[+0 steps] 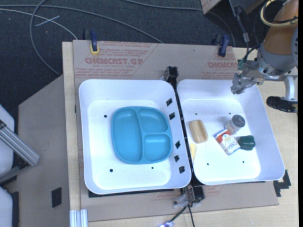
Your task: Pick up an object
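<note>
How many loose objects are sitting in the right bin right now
4, possibly more hidden. A tan block lies at the right bin's left side, a small jar near the middle, a flat red-and-white packet just below it, and a dark green piece at the packet's right.

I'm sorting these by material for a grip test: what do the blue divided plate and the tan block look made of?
The blue divided plate looks like moulded plastic: uniform turquoise colour, a soft sheen, rounded compartment ridges. The tan block looks like wood or possibly foam: a matte, pale brown surface with rounded corners. The view is too coarse to show grain, so that stays open.
</note>
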Robot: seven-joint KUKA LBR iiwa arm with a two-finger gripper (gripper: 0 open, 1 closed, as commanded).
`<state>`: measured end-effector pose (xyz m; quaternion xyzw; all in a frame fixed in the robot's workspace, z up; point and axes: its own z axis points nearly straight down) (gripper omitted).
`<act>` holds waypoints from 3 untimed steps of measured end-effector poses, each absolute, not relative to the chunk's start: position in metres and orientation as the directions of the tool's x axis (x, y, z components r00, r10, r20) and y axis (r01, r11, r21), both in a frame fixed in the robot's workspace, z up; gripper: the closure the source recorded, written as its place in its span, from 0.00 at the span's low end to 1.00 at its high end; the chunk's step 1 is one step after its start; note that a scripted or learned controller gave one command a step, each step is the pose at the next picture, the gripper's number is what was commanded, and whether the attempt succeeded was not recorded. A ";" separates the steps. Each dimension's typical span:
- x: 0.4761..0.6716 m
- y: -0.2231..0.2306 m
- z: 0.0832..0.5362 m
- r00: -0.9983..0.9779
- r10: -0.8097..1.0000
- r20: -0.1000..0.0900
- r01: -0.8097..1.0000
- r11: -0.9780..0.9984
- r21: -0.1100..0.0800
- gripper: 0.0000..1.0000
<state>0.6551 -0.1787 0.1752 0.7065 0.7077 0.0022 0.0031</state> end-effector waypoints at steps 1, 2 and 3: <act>0.653 -0.184 0.222 -0.001 1.000 -0.002 1.000 0.001 0.006 1.00; 0.654 -0.185 0.277 -0.001 1.000 -0.002 1.000 0.001 0.007 1.00; 0.638 -0.134 0.280 -0.005 1.000 0.002 1.000 0.005 -0.002 1.00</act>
